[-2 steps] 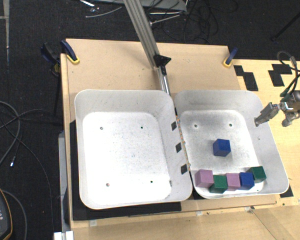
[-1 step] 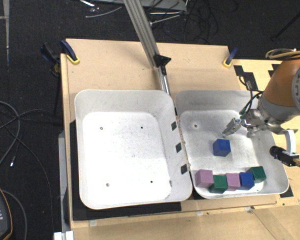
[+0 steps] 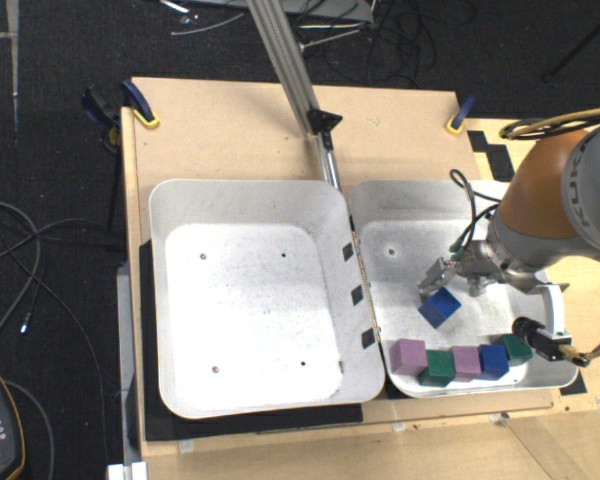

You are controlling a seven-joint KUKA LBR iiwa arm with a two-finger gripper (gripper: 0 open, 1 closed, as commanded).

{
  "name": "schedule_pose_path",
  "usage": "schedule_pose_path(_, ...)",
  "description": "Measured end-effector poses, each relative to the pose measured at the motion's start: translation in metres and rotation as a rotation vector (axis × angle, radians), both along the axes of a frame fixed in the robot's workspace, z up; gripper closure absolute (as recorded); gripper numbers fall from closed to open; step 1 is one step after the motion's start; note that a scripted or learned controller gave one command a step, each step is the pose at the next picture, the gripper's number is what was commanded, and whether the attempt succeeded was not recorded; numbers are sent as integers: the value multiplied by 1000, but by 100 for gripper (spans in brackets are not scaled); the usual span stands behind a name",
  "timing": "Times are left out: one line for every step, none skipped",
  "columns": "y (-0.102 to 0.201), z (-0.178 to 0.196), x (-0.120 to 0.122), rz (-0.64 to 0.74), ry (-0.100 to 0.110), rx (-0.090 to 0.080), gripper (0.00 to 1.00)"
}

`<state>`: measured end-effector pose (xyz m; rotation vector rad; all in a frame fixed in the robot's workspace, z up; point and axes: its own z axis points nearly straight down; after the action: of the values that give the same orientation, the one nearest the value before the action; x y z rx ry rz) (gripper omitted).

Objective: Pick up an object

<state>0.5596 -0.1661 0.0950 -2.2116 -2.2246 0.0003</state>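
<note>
Arm (image 3: 555,203) reaching in from right of frame, gripper (image 3: 448,283) hanging over the right bin (image 3: 400,213); jaws appearing to be closing on a tilted blue block (image 3: 440,308), lower right of centre. Purple (image 3: 409,356), green (image 3: 440,367), pink (image 3: 467,361), blue (image 3: 494,359) and dark green (image 3: 517,347) blocks lying along the bin's bottom edge; left bin (image 3: 245,298) sitting beside it on the table (image 3: 380,118).
</note>
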Motion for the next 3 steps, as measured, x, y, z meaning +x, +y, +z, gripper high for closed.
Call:
schedule_pose_path(-15,0,-5,-7,-3,-3,0)
schedule_pose_path(42,0,-43,-1,-2,-1,0)
schedule_pose_path(46,1,-64,-6,-5,-3,0)
